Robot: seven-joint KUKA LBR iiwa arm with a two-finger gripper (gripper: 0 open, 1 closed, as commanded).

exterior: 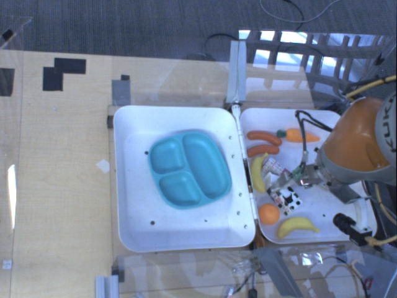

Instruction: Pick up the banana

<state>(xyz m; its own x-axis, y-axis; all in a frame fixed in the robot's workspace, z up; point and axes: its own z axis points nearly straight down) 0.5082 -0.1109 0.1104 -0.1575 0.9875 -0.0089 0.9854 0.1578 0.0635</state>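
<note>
Two bananas lie in the right bin [366, 231]: one banana [297, 226] near the front wall, just right of the orange [268, 213], and a second, longer banana [257, 172] stretched along the wall by the divider. Neither is lifted, so the pick is yet to be done. My fingers [284, 185] hang low over the middle of that bin, above a small black-and-white object [287, 199] (too small for me to name), and whether they stand open or closed I cannot tell; nothing shows between them.

For room, the front banana looks the easier one to me: its right end has bare bin floor beside it, though the front wall is close and the orange sits just beside its left tip. The long banana is hemmed by the wall on one side and two sausages [263, 143] near its upper end. The left bin [133, 185] holds only a blue divided tray [189, 169], well apart on the worktop [56, 166].
</note>
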